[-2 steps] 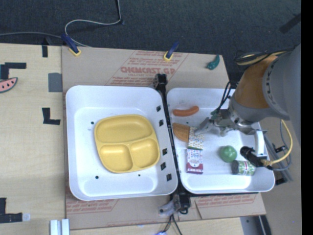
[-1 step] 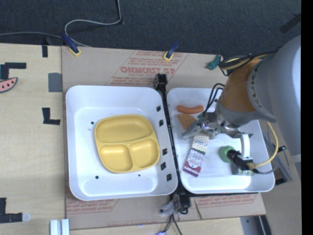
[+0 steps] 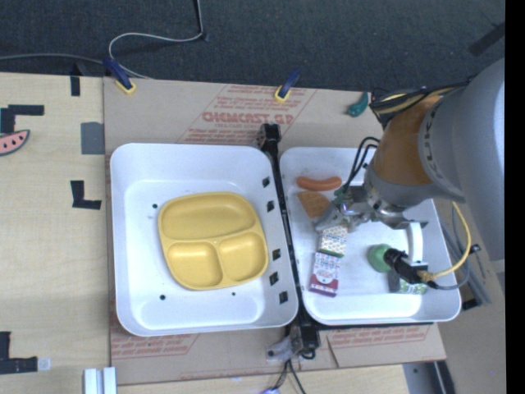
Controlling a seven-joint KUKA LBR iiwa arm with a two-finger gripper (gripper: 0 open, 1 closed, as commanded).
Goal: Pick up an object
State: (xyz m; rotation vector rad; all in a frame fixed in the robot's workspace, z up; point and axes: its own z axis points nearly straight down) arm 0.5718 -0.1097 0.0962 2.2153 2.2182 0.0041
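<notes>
- My claw (image 3: 343, 212) sits low in the right bin (image 3: 443, 306), centre-right of the frame, above the upper end of a small patterned packet (image 3: 333, 240). Whether it is released or clenched cannot be told from here.
- Task status: nothing is seen lifted; I judge the pick not yet done. Closing on an object and raising it remain.
- Candidate objects, all in the right bin: the patterned packet just below the claw; a red-and-white packet (image 3: 326, 273) below that; an orange-brown piece (image 3: 314, 204) just left of the claw; a sausage-shaped item (image 3: 319, 183) above it; a green object (image 3: 379, 258) to the right.
- Obstruction: the objects lie close together, so a neighbour could be nudged.
- The left bin (image 3: 131, 245) holds a yellow divided tray (image 3: 213, 240), well apart.
- Both bins rest on the table (image 3: 49, 245).
</notes>
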